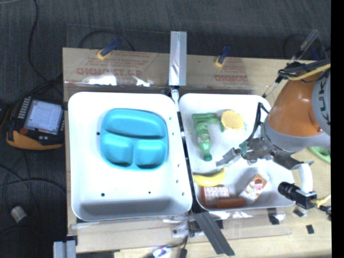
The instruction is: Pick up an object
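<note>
The right bin [185,144] holds a green bottle [203,135] lying lengthwise, a round yellow object [233,119] beside it, a banana [208,178] near the front, a dark red packet [217,193] and a small carton [253,188] tilted alongside.

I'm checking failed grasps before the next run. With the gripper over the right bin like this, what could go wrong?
The gripper hangs between the green bottle and the banana, so it may close on neither, or nudge one aside. The banana, brown packet and small carton are crowded together near the front wall of the right bin; a grasp there might catch two items.
</note>
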